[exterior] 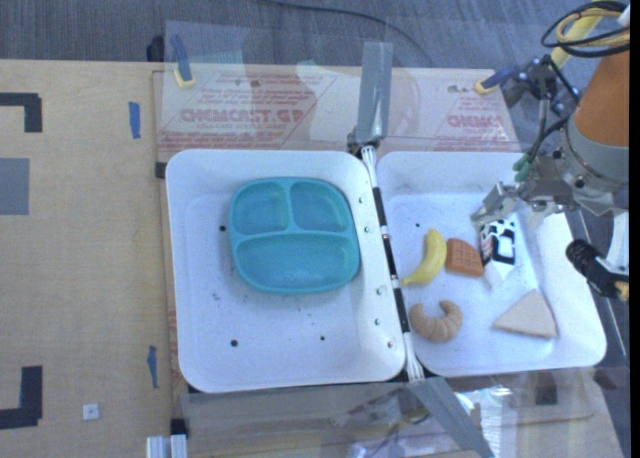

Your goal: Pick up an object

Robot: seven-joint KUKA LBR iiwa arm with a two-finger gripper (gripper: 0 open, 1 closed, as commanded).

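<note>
Grey carpet runs behind a pale wooden bench (pixel 80 276) marked with dark tape corners and blue tape strips, and two shallow white bins sit on it side by side. Nearest the camera, a clear plastic strip along the front edge blurs whatever lies under it. In the right bin (pixel 575 351), closest to the front, a tan wedge shaped like a slice of bread (pixel 526 317) lies by the right wall, with a brown croissant (pixel 437 319) to its left. Just beyond them a yellow banana (pixel 429 257) curves near the divider, touching or almost touching an orange waffle-like square (pixel 464 257). Beside that square, a small black-and-white object (pixel 499 244) stands under the gripper (pixel 503 208); its shape is hard to make out, and whether the fingers touch it or merely hover cannot be told, nor can their spread. The arm (pixel 600 126) is cut off at the right edge, its orange band and looping cables only partly seen. In the left bin (pixel 200 346), a teal three-compartment plate (pixel 294 234) lies flat, its wells bare. Farther back, clear sheets with red lettering stand behind both bins, the print too faint to read fully.
</note>
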